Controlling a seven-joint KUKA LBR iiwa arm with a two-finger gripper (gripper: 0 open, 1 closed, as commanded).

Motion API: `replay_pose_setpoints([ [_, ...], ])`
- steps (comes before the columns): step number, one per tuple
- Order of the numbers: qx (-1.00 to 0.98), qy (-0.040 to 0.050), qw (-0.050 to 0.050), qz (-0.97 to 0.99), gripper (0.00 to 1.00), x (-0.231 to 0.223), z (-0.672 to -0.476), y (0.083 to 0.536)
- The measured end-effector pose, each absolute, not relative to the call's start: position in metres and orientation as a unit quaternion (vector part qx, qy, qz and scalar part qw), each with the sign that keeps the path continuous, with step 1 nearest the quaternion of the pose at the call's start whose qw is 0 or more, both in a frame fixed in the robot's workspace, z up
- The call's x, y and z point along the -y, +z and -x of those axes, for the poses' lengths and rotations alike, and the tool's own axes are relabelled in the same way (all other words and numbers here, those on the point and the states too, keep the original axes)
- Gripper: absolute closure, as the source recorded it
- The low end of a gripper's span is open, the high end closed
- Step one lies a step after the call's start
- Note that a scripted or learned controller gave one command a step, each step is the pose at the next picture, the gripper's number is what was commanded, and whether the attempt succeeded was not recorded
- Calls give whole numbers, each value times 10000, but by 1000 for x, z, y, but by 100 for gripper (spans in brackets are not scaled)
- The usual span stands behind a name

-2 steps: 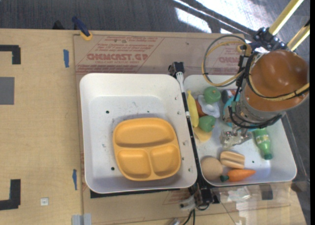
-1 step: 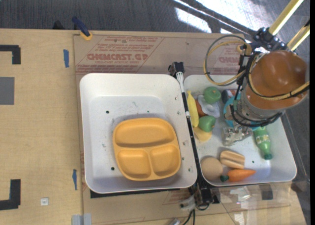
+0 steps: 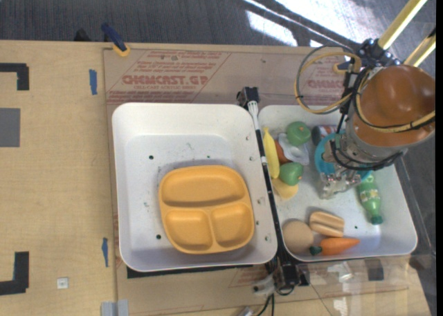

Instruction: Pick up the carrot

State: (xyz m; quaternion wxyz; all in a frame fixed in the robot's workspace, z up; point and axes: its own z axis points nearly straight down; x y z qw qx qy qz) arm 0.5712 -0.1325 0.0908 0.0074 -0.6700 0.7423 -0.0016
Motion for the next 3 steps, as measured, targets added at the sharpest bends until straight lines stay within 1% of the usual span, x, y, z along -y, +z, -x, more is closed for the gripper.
replay_pose_setpoints([
  [1,-6019,2,73,7986,100,157,-599,90],
  [2,-6990,-4,55,7151,100,172,-649,89],
  [3,-8183,-5,59,5747,100,122,-644,90],
])
